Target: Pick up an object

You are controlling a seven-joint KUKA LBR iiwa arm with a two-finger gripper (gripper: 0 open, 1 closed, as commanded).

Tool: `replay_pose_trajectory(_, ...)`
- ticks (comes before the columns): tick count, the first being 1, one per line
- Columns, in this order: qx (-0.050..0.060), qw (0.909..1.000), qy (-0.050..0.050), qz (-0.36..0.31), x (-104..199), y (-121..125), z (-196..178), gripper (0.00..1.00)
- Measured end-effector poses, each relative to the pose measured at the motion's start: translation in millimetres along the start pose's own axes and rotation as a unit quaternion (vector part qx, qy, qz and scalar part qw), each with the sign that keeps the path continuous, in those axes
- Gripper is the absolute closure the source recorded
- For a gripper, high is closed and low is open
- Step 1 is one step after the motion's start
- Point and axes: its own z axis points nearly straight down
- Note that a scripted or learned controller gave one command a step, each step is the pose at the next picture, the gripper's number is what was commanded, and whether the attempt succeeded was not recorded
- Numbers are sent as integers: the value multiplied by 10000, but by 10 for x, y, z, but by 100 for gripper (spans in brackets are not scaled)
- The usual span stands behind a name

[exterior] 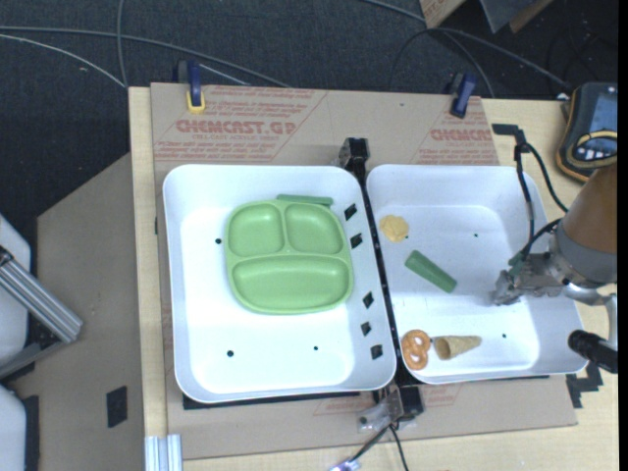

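**Gripper low in the right bin, nothing taken yet**

At the near rim of the right bin (549,366), two small toy foods are seen lying side by side: a pretzel (416,347) and, just at its 3 o'clock, an ice-cream cone (457,344) laid flat with its tip toward 3 o'clock. Both are judged to be light, hard plastic, a little slippery; the cone is better taken across its wider end, where the sides are less tapered.

Further in, near the middle of the bin, a green stick-shaped piece (431,270) is lying at a slant. It seems stiff and light, and it should be pinched across its short width at the middle. At its 3 o'clock, well apart, the gripper (510,290) is lowered close to the bin floor. Whether it is spread or pressed together cannot be told, because this part is small and blurred; no object is seen in it.

At 11 o'clock from the green piece, a small yellow round piece (394,229) is resting close to the bin's left wall. It is probably flat and hard to take from above.

In the left bin (196,351), a green divided plate (288,257) is placed.
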Motion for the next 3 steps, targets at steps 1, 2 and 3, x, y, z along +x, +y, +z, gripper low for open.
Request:
replay_pose_trajectory(1, -32, 10000, -24, -3, -60, -45, -604, 100)
replay_pose_trajectory(2, -32, 10000, -23, -6, -80, -32, -1040, 100)
replay_pose_trajectory(3, -29, 10000, -21, -8, -83, -19, -1361, 100)
